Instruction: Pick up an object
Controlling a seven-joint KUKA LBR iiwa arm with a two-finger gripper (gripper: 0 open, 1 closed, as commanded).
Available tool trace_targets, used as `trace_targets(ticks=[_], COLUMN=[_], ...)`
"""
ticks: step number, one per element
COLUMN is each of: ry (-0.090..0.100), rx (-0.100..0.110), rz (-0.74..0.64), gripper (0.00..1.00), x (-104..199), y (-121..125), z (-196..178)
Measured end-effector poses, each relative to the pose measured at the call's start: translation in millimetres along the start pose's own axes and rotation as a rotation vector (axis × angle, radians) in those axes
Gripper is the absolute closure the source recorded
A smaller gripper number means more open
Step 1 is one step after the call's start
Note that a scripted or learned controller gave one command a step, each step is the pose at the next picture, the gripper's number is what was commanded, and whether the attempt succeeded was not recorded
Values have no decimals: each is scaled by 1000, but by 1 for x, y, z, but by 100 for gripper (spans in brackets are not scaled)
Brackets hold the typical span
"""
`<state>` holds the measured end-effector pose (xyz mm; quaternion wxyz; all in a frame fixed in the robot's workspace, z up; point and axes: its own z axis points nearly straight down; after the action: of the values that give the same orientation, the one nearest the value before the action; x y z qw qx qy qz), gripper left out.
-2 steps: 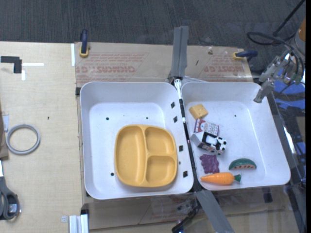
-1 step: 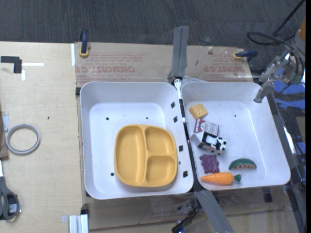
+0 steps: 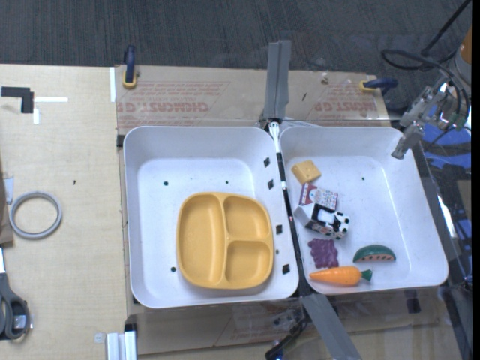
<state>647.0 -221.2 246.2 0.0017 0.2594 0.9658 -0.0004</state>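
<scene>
The right bin [image 3: 390, 175] holds several small toys near its left and front sides: a tan cracker [image 3: 305, 172], a small printed box [image 3: 319, 197], a black-and-white cow [image 3: 331, 222], purple grapes [image 3: 324, 252], a watermelon slice [image 3: 374, 255] and an orange carrot [image 3: 340, 276]. My gripper [image 3: 405, 144] hangs over the bin's far right corner, well away from every toy, with nothing seen in it.
A yellow divided plate [image 3: 225, 240] lies in the left bin [image 3: 150, 201]. On the bench at the left are a grey tape ring [image 3: 34, 214] and scissors [image 3: 11, 317]. Clamps [image 3: 130, 67] hold the cardboard behind the bins. Cables trail at the upper right.
</scene>
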Motion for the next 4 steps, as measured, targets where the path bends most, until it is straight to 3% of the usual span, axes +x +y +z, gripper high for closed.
trace_targets(ticks=[2,3,4], ry=[0,-2,-5], rx=[0,0,0], rz=[0,-125,-127], gripper=[0,0,100], x=[0,23,22], y=[0,-14,-13], z=[0,-78,-88])
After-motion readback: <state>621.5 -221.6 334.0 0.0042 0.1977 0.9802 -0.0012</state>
